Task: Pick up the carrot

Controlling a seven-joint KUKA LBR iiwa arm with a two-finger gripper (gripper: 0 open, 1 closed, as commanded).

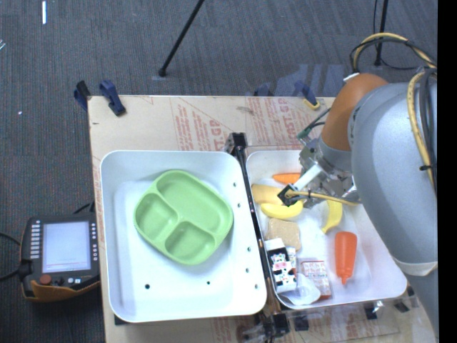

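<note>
An orange carrot lies in the right bin, near its right wall, with its thin end pointing toward the front. A second, smaller orange piece shows at the back of the same bin, partly hidden by the gripper. My gripper hangs low over the back of the right bin, above a yellow banana. It is well behind and to the left of the carrot and does not touch it.
In the right bin a second banana lies right of the gripper. In front of it are a bread slice, a cow-print carton and a small reddish packet. The left bin bears a green divided plate.
</note>
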